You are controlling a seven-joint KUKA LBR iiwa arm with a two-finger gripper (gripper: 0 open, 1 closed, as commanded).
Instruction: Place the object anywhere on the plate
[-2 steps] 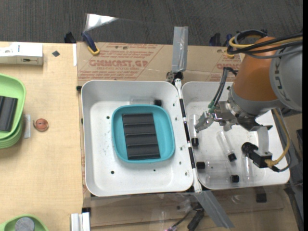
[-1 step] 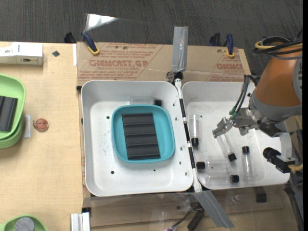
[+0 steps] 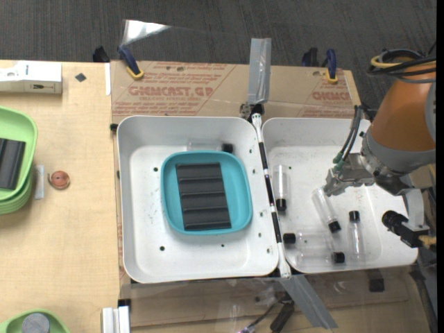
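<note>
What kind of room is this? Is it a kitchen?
Probably a robot lab, not a kitchen: a grey and orange robot arm reaches over two white bins, clear test tubes lie in one, and clamps pin cardboard to the bench.

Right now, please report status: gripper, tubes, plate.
Gripper low in right bin, over clear tubes, grip unconfirmed. Teal plate in left bin, dark ridged block on it.

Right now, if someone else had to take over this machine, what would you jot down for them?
Gripper: low over the right bin, above the clear tubes; finger state unclear, nothing visibly held.
Tubes with black caps: one along the bin's left wall, others scattered near the front.
Teal plate: left bin, carrying a dark ridged insert.
Done: no tube on the plate.
Left: grasp one tube, carry it over, set it on the plate.
</note>
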